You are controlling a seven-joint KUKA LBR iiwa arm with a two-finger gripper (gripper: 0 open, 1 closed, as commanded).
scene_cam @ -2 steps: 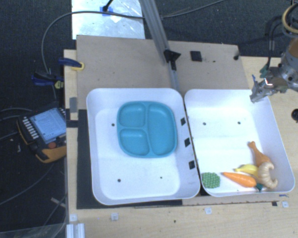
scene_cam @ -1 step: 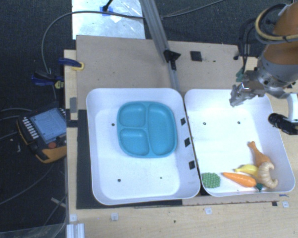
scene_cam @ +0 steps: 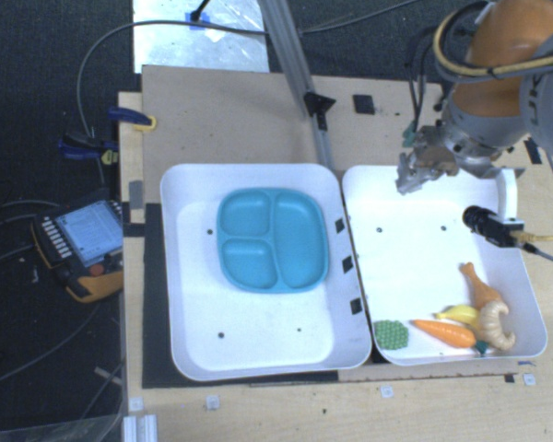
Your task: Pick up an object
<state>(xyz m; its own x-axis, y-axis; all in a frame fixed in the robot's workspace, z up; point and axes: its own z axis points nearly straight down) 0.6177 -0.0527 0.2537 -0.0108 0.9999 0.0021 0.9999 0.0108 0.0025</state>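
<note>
I can't tell how the gripper (scene_cam: 413, 179) is set, upper right. The carrot (scene_cam: 445, 332), lower right of the right bin (scene_cam: 415, 247), looks light, stiff, smooth; I'd grasp mid-body.

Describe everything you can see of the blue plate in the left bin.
The plate is light blue, looks like plastic, and is a rounded square with three compartments: one large on the right, two smaller on the left. It lies flat, face up, in the upper middle of the left bin, resting on the white floor. Nothing lies in it and nothing else touches it.
</note>
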